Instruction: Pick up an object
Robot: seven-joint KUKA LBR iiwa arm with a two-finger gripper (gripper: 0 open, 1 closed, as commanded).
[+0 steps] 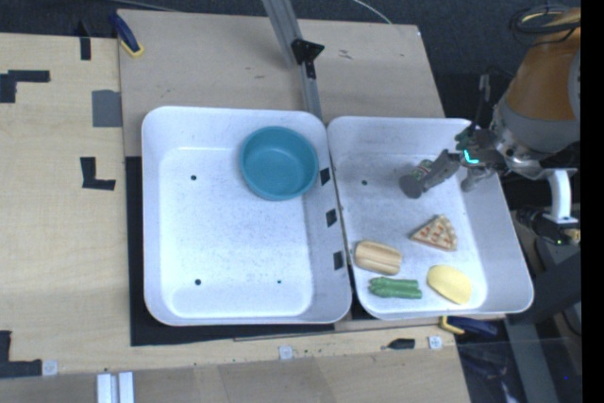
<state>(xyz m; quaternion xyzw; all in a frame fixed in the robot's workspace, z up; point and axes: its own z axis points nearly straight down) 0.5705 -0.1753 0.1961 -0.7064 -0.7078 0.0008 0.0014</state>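
My gripper (415, 183) reaches in from the right and hangs over the middle of the right bin (377, 146), its grey fingers pointing left and down. Nothing shows between them. Below it, near the bin's front, lie a pizza slice (435, 233), a hot dog bun (377, 255), a green bean pod (394, 288) and a yellow lemon (449, 283). The pizza slice is the closest, a short way below and right of the fingertips. A blue bowl (278, 162) sits at the back right of the left bin (189, 231).
A slanted metal pole (278, 5) runs from the top down to the gap between the bins. The arm's orange-banded wrist (543, 90) stands beyond the right bin's right edge. The wooden bench (57, 203) extends left.
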